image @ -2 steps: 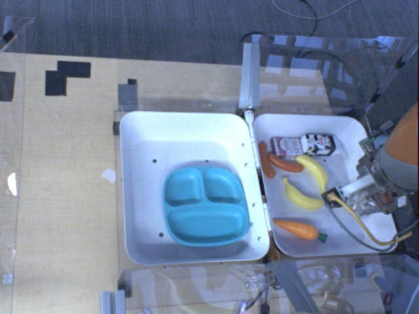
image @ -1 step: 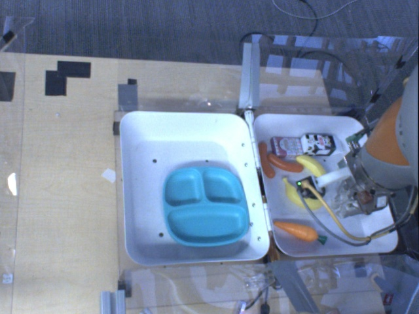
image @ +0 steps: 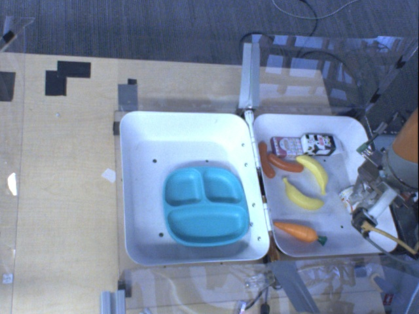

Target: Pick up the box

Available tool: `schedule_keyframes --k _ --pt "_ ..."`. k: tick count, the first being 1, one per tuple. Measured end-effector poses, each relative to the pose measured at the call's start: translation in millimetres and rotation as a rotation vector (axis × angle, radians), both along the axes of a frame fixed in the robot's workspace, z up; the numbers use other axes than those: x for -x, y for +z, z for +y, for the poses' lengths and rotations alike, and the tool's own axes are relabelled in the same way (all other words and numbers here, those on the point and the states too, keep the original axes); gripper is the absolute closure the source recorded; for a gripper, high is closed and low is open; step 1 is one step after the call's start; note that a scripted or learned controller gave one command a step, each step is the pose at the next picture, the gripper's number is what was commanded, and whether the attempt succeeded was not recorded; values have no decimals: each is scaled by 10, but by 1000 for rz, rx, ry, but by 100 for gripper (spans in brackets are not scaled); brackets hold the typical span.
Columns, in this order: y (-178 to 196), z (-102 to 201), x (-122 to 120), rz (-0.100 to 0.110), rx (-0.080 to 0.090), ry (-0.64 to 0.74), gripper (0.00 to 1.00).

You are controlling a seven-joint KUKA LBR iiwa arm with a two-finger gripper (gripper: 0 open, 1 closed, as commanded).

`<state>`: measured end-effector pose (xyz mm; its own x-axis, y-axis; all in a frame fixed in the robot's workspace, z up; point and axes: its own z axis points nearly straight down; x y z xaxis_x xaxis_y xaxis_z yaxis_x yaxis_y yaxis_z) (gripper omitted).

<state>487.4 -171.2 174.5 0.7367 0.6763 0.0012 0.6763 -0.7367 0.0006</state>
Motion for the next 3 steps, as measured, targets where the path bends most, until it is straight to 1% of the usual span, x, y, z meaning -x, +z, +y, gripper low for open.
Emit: schedule_keyframes --k 1,2,3 --pt "-858 -228 -23 -7 -2 -244 100" --pt "255 -315 -62 -3 1 -289 100" --pt "210 -170 -8 -2 1 213 100"
